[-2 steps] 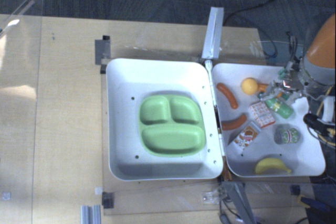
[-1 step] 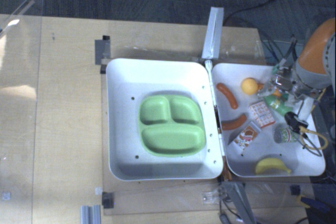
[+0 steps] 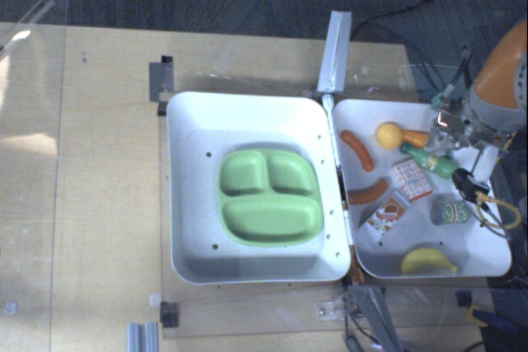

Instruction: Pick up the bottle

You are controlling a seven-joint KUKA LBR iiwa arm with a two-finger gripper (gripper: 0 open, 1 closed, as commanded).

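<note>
A small green bottle (image 3: 435,163) lies on its side in the right bin (image 3: 495,260), near the bin's right part, pointing left and slightly up. My gripper (image 3: 445,134) hangs just above and to the right of it, close over the bottle's upper end. The grey arm with its orange band (image 3: 503,74) comes in from the right edge. The gripper's own body covers its tips and any contact with the bottle.
The right bin also holds two sausages (image 3: 357,150), a yellow fruit (image 3: 388,134) with an orange piece (image 3: 415,139) beside it, two patterned packets (image 3: 410,180), a small can (image 3: 450,213) and a banana (image 3: 427,261). In the left bin (image 3: 190,177) sits a green divided tray (image 3: 270,195).
</note>
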